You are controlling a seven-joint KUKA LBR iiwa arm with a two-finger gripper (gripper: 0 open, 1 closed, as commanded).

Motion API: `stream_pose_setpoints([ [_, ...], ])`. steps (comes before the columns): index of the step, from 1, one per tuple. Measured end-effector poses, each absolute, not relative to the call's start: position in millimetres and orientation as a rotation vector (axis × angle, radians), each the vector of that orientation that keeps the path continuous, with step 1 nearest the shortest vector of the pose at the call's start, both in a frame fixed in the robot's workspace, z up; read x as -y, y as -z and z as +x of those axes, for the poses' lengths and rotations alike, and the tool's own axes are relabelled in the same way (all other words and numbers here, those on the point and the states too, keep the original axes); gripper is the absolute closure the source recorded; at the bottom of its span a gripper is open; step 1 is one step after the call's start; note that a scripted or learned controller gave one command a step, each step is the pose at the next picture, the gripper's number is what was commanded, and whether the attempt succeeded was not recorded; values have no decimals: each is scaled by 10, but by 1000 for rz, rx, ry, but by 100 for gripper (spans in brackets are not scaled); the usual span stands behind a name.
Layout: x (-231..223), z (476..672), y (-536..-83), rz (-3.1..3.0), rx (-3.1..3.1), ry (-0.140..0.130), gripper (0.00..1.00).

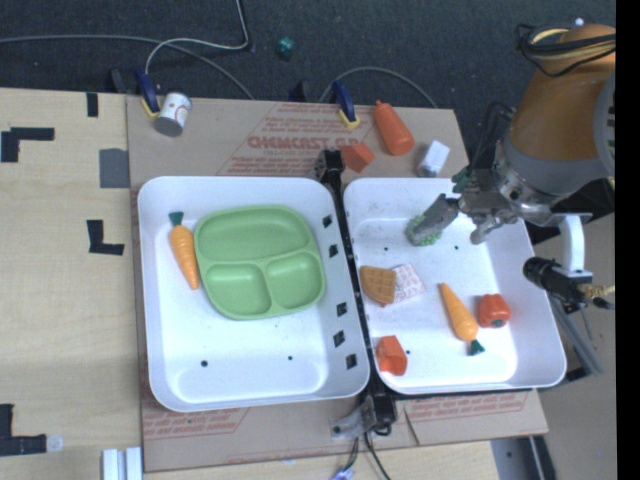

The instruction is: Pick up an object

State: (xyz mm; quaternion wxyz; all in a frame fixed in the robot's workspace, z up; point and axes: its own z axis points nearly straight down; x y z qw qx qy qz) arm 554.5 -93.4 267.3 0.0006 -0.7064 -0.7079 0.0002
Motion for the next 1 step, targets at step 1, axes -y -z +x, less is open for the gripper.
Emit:
stream_pose_setpoints([
  [1,928,5779,-1346,-2218,2220,-4,0],
])
